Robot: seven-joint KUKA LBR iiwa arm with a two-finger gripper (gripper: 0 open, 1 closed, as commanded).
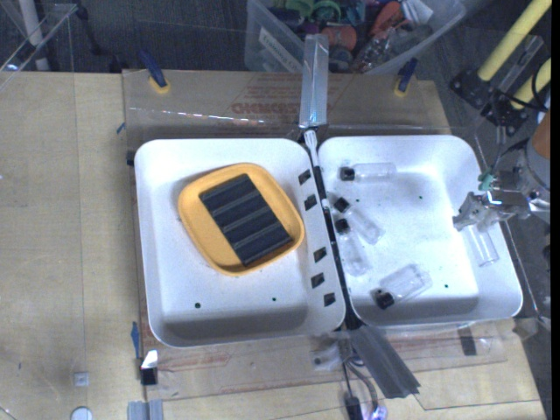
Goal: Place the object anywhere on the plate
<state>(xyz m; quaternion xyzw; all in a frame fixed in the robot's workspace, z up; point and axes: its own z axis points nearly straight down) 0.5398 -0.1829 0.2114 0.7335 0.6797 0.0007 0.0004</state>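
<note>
Camera view. You have two white bins side by side on the tabletop (61, 234), split by a black divider (319, 226).

Left bin (157, 304): the yellow plate (194, 208) lies near its centre, slightly toward 12 o'clock. A dark ribbed slab (245, 218) rests on the plate, running from 10 toward 4 o'clock. None of the clear bottles is on the plate, so judge the placing as not yet done.

Right bin (437, 156): clear plastic bottles with black caps lie scattered. One bottle (367, 172) at 11 o'clock, two (359, 227) close to the divider at 9 o'clock, one (401, 283) at 6 o'clock. Another clear bottle (483, 245) lies at 3 o'clock against the bin's wall, just below the tool.

Progress: if the object is one of these bottles, the pick, the carry across the divider and the release over the plate are all left. Which bottle is meant you cannot tell.

Arm pose: the arm enters from 3 o'clock, with the wrist at the view's edge. The tool (477, 206) hangs over the right bin's 3 o'clock rim, pointing in toward the bin. Nothing can be made out between its ends; whether it is wide or narrow, you cannot tell, as the parts blur into the pale bin. It sits near the 3 o'clock bottle, but contact cannot be judged.

Beyond the bins at 12 o'clock: a clear tub of coloured toys (350, 11).
</note>
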